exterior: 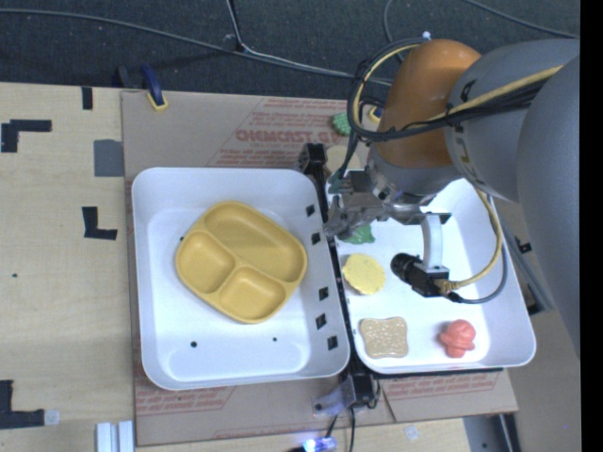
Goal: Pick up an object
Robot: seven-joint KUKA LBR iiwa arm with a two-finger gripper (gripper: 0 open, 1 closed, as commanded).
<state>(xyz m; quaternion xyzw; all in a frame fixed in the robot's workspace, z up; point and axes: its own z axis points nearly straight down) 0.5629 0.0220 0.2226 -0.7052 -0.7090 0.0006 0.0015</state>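
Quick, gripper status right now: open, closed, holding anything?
Gripper: cannot be told. It is low at the upper left of the right bin, above the yellow piece.

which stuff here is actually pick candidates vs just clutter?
Job-relevant:
gripper, low in the right bin
green item by the gripper
yellow round piece
tan toast-like piece
pink item

Lying about:
yellow divided plate in the left bin
blue clamp

Beside the smooth, glossy white plastic left bin [151, 281] lies matt brown cardboard [273, 135]. Inside that bin, the yellow divided tray [241, 261] looks like satin plastic. The arm's orange band [421, 97] shines glossily.
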